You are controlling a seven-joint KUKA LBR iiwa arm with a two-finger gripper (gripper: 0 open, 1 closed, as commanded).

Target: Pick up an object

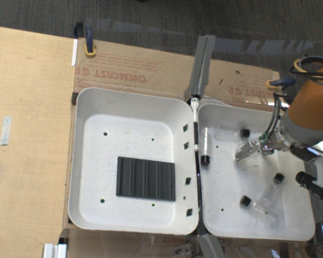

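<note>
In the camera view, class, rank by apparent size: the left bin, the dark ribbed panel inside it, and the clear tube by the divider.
1. left bin, largest.
2. dark ribbed panel, lying flat on that bin's floor.
3. clear tube with a black cap, smallest, in the right bin.

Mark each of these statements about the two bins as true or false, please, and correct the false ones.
1. A dark ribbed mat lies in the left bin. True.
2. The hand is over the left bin. False: it is over the right bin.
3. Several clear tubes with black caps lie in the right bin, one of them close to its left wall. True.
4. The ribbed mat leans upright against the bin wall. False: it lies flat on the bin floor.
5. A blue clamp sits at the far left corner of the cardboard. True.
</note>
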